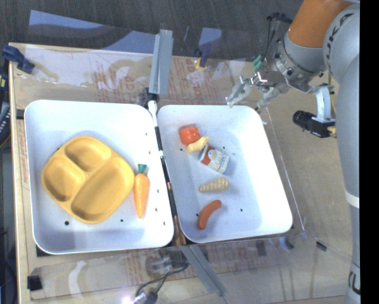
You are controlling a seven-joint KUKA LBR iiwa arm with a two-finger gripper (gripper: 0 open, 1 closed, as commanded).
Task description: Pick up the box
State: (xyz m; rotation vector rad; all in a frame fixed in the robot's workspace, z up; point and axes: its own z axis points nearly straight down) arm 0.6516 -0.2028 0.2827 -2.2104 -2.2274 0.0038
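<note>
White and red-trimmed, the small box (214,159) lies tilted near the middle of the right bin (265,195), touching a yellow banana-like toy (196,145) beside a red piece (189,133). A cone (213,185) and sausage (208,213) lie below it. My gripper (248,92) hovers over the bin's far rim, fingers spread, holding nothing.

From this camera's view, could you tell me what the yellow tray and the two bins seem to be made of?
Yellow tray: likely moulded plastic, matte, judging by its rounded compartments and even colour. Left bin and right bin: probably thin formed plastic, smooth white with soft sheen and rounded corners.
</note>
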